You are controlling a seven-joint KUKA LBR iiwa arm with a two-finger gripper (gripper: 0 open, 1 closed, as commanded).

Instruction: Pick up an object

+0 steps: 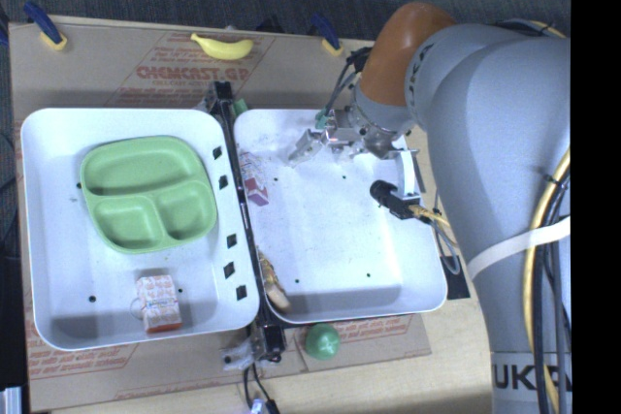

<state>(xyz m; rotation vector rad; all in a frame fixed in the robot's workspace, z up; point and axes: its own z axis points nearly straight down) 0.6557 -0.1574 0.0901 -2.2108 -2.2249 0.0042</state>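
Note:
My gripper (315, 143) hangs low over the far part of the right bin (388, 291), reaching in from the grey arm (466, 92) on the right. A small red and white packet (254, 179) lies against that bin's left wall, a short way to the near left of the gripper and apart from it. A tan object (272, 288) rests in the bin's near left corner. The left bin (49, 305) holds a green divided plate (147, 192) and a small orange and white carton (158, 302). I see nothing held at the gripper.
A yellow banana (223, 45) lies on the cardboard behind the bins, and a green ball (322, 340) sits in front of the right bin. A black part with a cable (392, 198) hangs from the arm over the right bin. Blue clamps (45, 24) hold the bench's far edge.

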